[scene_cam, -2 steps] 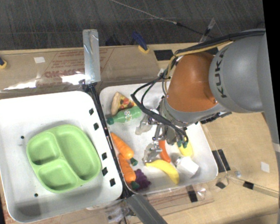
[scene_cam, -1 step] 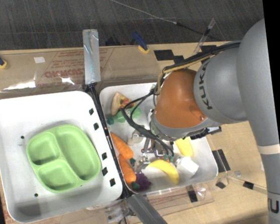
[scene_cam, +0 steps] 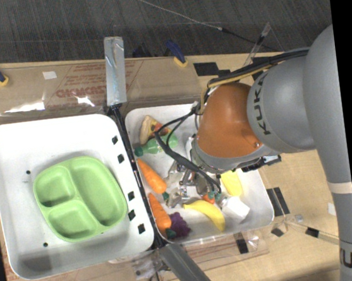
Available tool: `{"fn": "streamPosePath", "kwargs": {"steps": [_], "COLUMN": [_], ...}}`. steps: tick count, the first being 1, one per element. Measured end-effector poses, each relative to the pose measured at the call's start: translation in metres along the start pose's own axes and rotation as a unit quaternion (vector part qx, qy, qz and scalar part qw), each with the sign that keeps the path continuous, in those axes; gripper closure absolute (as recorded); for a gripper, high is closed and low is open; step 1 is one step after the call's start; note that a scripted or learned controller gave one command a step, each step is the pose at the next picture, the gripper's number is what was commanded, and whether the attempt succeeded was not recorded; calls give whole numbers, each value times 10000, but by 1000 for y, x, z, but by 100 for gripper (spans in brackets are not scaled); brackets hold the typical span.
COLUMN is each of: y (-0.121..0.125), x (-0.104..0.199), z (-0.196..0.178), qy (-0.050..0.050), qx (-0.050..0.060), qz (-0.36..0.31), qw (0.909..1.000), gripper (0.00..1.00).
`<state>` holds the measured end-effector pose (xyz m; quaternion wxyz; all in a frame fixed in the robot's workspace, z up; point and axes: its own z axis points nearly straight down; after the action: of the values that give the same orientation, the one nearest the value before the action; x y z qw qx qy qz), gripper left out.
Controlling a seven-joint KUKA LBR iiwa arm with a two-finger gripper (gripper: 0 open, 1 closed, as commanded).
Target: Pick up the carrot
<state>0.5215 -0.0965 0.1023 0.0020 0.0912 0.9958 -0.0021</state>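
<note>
Two white bins (scene_cam: 4,189) sit on a cardboard-covered table (scene_cam: 300,217); the gripper (scene_cam: 185,189) hovers beside a carrot (scene_cam: 152,176), its opening unclear.

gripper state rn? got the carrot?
End effector: low in the right bin, beside a carrot; nothing visibly held, open or shut cannot be told.

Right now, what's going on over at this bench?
A grey arm reaches from the right over the right bin, its gripper down among toy food. Two carrots lie end to end along that bin's left wall, just left of the gripper, still on the bin floor. A banana, purple grapes and a white piece sit nearby. The left bin holds a green divided plate. Nothing looks lifted yet.
</note>
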Motion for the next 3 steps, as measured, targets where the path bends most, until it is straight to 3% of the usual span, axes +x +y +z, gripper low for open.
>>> {"fn": "streamPosePath", "kwargs": {"steps": [1, 3], "y": [15, 17], "x": [47, 44], "z": [-91, -111], "qy": [-5, -22], "qx": [-21, -20], "qz": [-1184, -1244], "qw": [9930, 9922], "gripper": [100, 100]}}
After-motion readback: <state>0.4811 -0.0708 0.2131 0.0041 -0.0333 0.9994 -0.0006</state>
